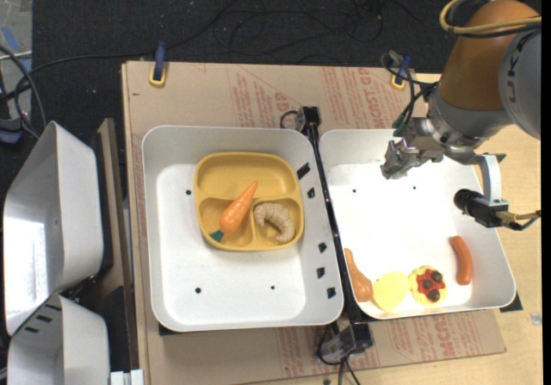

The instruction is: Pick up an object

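Observation:
My gripper (398, 161) hangs over the far left part of the right bin (405, 215), with nothing seen between its fingers. Along that bin's near edge lie a drumstick-shaped orange piece (357, 276), a pale yellow disc (391, 290), a small yellow tart with dark berries (427, 283) and an orange-red sausage (463, 259). The left bin (172, 288) bears a yellow divided plate (249, 171) holding a carrot (238, 207) and a pale shrimp (276, 221).
The grey arm with its orange band (482, 56) reaches in from the upper right. A black fitting (479, 207) sits at the right bin's right wall. Clamps and cables lie along the bench's far edge. White containers stand off the bench at left.

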Controlling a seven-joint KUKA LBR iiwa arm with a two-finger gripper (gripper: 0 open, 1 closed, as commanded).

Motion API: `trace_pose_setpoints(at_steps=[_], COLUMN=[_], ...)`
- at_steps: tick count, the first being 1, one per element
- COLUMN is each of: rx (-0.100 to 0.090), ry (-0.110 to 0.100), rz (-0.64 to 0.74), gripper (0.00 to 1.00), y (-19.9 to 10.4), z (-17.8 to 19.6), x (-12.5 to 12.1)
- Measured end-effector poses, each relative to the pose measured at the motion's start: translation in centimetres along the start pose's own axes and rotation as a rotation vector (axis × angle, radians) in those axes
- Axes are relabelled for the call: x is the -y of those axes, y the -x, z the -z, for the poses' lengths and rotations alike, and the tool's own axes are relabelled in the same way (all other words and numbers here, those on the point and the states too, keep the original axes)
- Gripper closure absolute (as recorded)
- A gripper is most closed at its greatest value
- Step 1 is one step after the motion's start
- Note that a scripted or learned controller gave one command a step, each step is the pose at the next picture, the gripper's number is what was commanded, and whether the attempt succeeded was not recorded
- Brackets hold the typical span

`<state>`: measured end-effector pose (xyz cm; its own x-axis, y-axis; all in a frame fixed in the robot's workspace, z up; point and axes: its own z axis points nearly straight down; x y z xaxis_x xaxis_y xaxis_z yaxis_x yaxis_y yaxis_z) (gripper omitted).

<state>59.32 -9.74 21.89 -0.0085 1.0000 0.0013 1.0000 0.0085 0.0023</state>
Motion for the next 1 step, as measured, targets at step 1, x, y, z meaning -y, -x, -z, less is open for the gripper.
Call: trace_pose_setpoints(at_steps=[1], rx=[0.001], ry=[0.000], rz=[0.000], gripper=[1.00], y=[-5.32], z=[-0.73], x=[-1.68])
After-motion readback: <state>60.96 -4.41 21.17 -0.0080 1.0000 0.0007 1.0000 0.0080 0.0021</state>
